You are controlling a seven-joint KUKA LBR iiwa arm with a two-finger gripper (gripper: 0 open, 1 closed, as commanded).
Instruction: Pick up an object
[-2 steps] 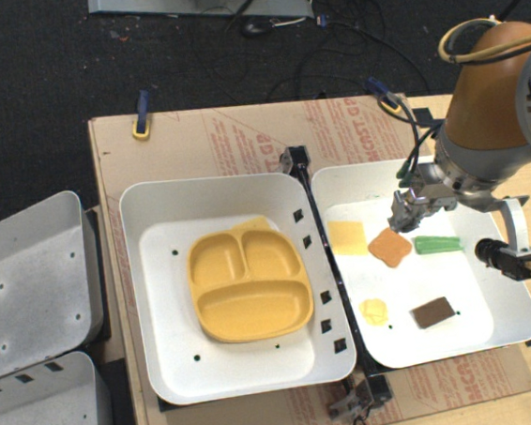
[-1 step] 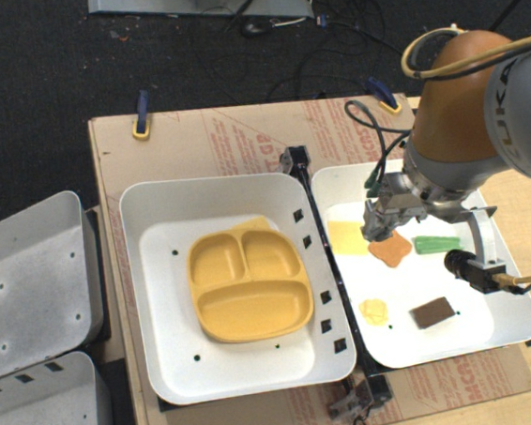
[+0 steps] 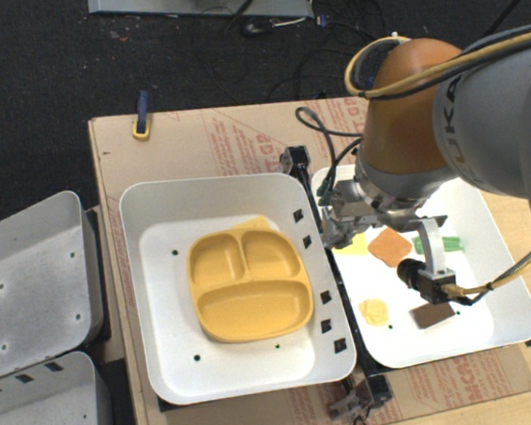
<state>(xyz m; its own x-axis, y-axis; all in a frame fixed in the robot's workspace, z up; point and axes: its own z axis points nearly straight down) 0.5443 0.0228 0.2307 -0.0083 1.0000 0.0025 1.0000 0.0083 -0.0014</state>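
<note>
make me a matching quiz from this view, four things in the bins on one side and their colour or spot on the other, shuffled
Things:
1. divided tray
2. brown block
3. orange piece
4. small round piece

Descriptions:
A. yellow, lying in the right bin near its left side
B. dark brown, near the front of the right bin
C. yellow with three compartments, lying in the left bin
D. orange, just below the arm's wrist in the right bin

Pairs: 1-C, 2-B, 3-D, 4-A
</note>
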